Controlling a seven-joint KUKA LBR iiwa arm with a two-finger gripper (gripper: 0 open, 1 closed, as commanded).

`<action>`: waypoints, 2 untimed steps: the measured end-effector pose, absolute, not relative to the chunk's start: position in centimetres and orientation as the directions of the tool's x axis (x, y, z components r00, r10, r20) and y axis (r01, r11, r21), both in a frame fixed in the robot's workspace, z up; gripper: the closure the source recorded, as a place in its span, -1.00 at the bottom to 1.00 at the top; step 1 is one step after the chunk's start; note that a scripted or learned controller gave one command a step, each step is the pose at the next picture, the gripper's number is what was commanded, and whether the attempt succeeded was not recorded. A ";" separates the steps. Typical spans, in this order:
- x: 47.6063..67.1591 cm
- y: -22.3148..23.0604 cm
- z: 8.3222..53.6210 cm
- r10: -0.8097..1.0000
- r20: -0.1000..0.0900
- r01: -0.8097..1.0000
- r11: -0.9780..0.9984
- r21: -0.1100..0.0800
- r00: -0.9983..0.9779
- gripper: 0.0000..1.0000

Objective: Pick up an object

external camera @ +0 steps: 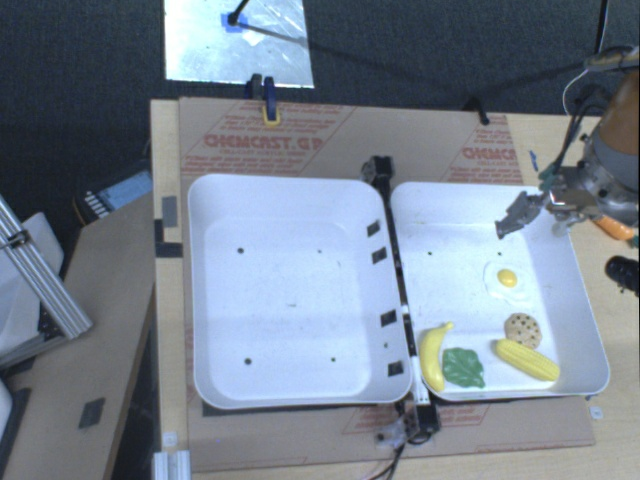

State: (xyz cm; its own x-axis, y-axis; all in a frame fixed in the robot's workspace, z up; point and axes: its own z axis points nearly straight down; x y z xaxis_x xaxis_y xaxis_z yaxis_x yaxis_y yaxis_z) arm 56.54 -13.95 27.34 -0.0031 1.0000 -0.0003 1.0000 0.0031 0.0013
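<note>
Two bins sit side by side on the counter. In the right bin, the egg lies toward the right wall. Nearer the front, the cookie sits just behind the corn. The banana lies at the front left corner, touching the leaf on its right. The claw hangs behind the egg, over the right bin's back part.

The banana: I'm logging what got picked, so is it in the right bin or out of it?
In. The banana lies in the right bin, against its left wall beside the green leaf.
</note>
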 end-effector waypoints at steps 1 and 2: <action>56.0 -6.5 43.6 1.000 0.000 1.000 0.013 0.022 -0.013 -1.00; 48.4 -2.3 53.1 1.000 0.002 1.000 0.010 0.014 -0.010 -1.00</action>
State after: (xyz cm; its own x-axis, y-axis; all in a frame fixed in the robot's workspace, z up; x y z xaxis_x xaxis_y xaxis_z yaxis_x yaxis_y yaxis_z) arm 48.42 -2.33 53.13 -0.0099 0.9999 0.0019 0.9999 0.0099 0.0141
